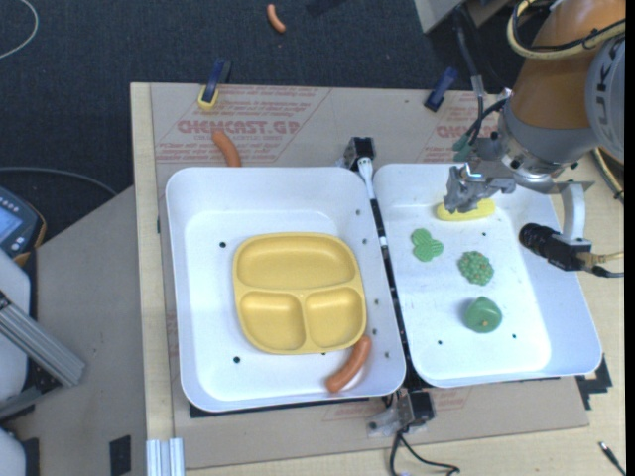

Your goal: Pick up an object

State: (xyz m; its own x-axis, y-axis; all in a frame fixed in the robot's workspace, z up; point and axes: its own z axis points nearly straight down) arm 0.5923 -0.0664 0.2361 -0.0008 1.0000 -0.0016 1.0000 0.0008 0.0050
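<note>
I am lowering my gripper [462, 202] onto the yellow piece [466, 209] behind the broccoli [476, 267]; grip unclear, lifting is coming next.

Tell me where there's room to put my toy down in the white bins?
The right white bin has bare floor along its near edge, below the green pepper-shaped toy. The left white bin has a bare strip left of the yellow divided plate. It is crowded at the right bin's far end, where the gripper meets the flat yellow piece.
</note>
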